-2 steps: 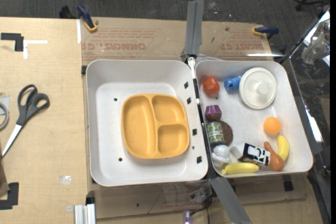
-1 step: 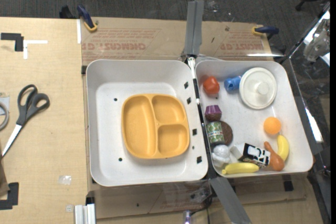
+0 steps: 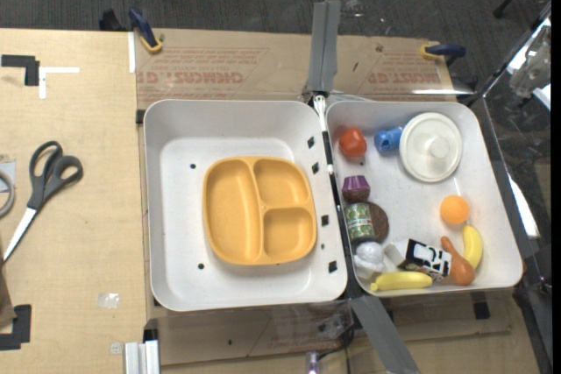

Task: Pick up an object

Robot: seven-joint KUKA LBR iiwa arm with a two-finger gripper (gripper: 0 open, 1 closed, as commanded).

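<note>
Since no target is named, the orange ball [image 3: 454, 209] just below-right of the white bowl [image 3: 431, 146] in the right bin [image 3: 493, 188] looks lightest, stiff, smooth, likely to roll, so pinch across its middle; fingers' state: cannot tell.

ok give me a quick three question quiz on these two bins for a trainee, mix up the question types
1. True or false: the yellow divided tray lies in the left bin.
2. Which item sits nearest the right bin's front edge? A) white bowl B) banana C) red ball
3. Fill in: on the bench left of the bins lies a pair of ____.

Key: 1 true; 2 B; 3 scissors.
</note>
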